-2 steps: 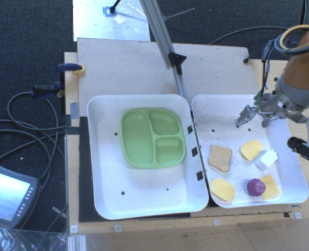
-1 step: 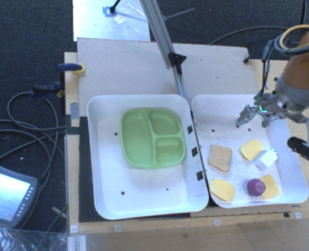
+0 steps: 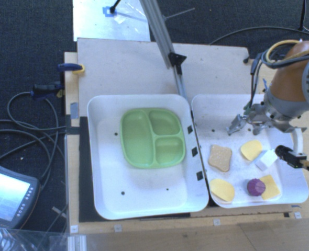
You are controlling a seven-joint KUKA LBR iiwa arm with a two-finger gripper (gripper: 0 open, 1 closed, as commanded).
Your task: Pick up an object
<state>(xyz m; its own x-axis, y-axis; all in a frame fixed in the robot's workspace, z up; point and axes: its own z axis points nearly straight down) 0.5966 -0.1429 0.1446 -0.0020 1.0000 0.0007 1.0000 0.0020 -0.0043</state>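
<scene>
My gripper [image 3: 237, 125] hangs over the upper part of the right bin [image 3: 207, 109], reaching in from the right, with nothing seen in it. Below it lie a tan toast slice [image 3: 220, 158], a yellow chip-shaped piece [image 3: 251, 150] and a small white block [image 3: 265, 160]. Along the bin's front sit a yellow oval piece [image 3: 222, 190], a purple round object [image 3: 256, 186] and an orange-yellow wedge [image 3: 271, 187]. The gripper is up and left of the yellow chip piece, apart from all of them.
The left bin [image 3: 107, 187] holds a green divided tray [image 3: 153, 137]. A grey pole [image 3: 159, 30] slants down to the ridge between the bins. A black fitting on the arm [image 3: 293, 157] overhangs the right bin's right side. Cables and a pendant [image 3: 8, 192] lie off the bench at the left.
</scene>
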